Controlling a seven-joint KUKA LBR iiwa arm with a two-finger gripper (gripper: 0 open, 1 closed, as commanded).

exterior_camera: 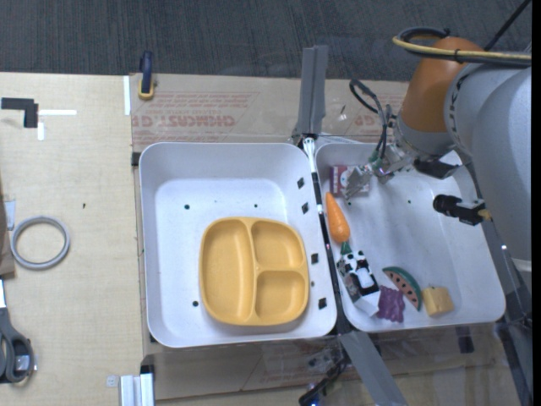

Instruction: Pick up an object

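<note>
Grey arm reaching into the right bin from the right, gripper low at its far left corner beside a small dark red packet, finger state cannot be told, carrot along the left wall, watermelon slice, purple piece and cheese block near the front, yellow divided plate in the left bin.

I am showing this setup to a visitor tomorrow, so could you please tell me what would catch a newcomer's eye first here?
The yellow three-compartment plastic plate stands out most, lying alone in the left white bin. Next comes the grey arm with its orange band, reaching from the right over the far end of the right white bin. Along that bin's left wall lies an orange toy carrot, with a watermelon slice toy and a purple toy near its front edge.
</note>
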